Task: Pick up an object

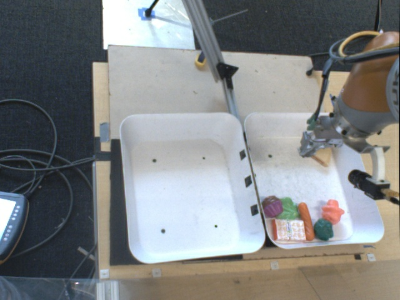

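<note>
My gripper (310, 146) hangs over the upper right part of the right bin (275, 167), on the grey arm with its orange band (369, 92). A tan wedge-shaped piece (322, 160) lies just below and to the right of the gripper tip, partly hidden by it. Whether they touch is unclear. Along the bin's front edge lie a purple piece (272, 206), a green leafy piece (288, 205), an orange carrot (305, 220), a white and red box (289, 230), a dark green piece (323, 229) and an orange-red piece (333, 210).
The left bin (181, 186) sits beside the right one, with black clips (248, 181) on the shared rim. A grey pole (209, 39) slants across the bench's back. Cables (37, 161) and a tablet (9, 220) lie on the floor at left.
</note>
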You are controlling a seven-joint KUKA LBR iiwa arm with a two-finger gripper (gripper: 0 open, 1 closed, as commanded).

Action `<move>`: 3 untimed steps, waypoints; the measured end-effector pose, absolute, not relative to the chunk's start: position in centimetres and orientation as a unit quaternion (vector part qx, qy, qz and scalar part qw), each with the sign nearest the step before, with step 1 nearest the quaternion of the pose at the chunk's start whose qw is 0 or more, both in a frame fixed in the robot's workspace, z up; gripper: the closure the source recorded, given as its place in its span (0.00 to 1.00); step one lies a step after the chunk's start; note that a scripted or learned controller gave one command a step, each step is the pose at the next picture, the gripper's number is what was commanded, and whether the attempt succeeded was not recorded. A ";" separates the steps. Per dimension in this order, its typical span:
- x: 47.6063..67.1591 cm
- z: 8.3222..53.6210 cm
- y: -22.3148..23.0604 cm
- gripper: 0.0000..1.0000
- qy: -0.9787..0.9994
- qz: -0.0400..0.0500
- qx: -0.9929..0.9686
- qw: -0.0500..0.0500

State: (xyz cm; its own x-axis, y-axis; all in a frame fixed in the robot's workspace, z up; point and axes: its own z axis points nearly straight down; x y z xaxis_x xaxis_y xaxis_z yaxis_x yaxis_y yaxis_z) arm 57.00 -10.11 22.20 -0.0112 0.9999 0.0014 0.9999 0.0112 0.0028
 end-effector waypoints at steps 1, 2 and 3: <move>58.6 23.3 -5.2 1.00 0.711 0.002 0.703 0.001; 61.2 22.6 -0.8 1.00 0.711 0.002 0.704 0.000; 64.1 23.0 4.2 1.00 0.711 0.002 0.703 0.001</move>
